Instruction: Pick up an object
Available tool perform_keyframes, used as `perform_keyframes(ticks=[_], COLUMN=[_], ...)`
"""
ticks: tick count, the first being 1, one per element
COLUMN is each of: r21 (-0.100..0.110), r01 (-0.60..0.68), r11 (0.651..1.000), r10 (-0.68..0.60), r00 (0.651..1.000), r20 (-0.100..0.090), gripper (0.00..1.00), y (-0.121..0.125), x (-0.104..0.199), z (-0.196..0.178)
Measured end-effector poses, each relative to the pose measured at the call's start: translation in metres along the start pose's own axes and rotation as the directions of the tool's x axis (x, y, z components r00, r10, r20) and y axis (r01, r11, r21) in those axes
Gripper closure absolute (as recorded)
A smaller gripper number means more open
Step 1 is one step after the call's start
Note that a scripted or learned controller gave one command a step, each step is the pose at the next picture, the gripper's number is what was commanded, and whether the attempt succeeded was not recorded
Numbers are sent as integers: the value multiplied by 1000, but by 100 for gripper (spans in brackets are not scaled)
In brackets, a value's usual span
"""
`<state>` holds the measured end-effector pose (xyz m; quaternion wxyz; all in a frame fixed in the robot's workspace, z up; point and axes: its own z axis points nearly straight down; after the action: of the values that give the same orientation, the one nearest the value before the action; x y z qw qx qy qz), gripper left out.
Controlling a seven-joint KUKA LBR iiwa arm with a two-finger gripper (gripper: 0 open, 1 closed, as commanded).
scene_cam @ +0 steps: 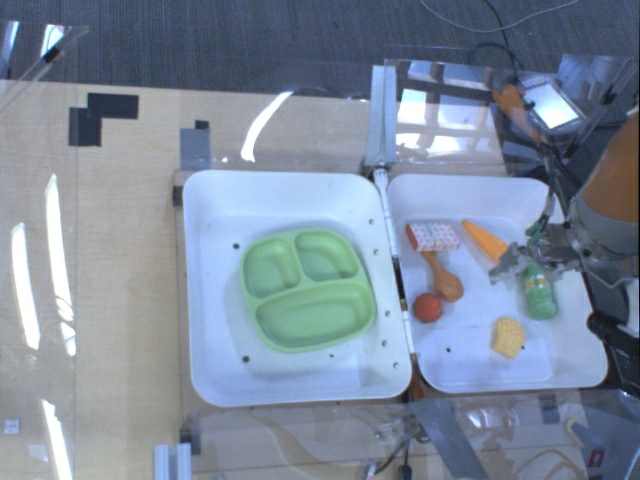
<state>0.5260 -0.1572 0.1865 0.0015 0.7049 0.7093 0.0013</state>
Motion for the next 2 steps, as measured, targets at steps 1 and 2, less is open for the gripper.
perform_keyframes(ticks=[1, 2], r21=[-1, -6], r01=[-98, -89], r11=[995, 996], r10=[98, 89], r00=[995, 996], r20=[1, 3], gripper=[0, 100], y=[96, 98], x=[-18, -17], z=[94, 82])
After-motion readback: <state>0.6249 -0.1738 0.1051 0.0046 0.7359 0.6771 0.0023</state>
